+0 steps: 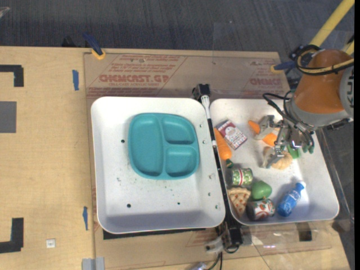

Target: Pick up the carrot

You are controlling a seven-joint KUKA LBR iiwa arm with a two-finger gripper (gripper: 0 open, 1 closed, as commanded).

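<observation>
The gripper (279,151) hung over the right bin (326,201), near its far edge. Whether it was open, nobody could tell. The carrot (264,130) lay just beside it.

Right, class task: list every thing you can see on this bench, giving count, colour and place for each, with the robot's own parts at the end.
Bins: two, white, side by side.
Plate: one, teal, divided, left bin.
Carrot: one, orange, right bin's left edge.
Box: one, red and white, right bin.
Can: one, green, right bin.
Bottle: one, blue, right bin.
Arm: one, grey and orange, over right bin.
Tool: one, above right bin.
</observation>
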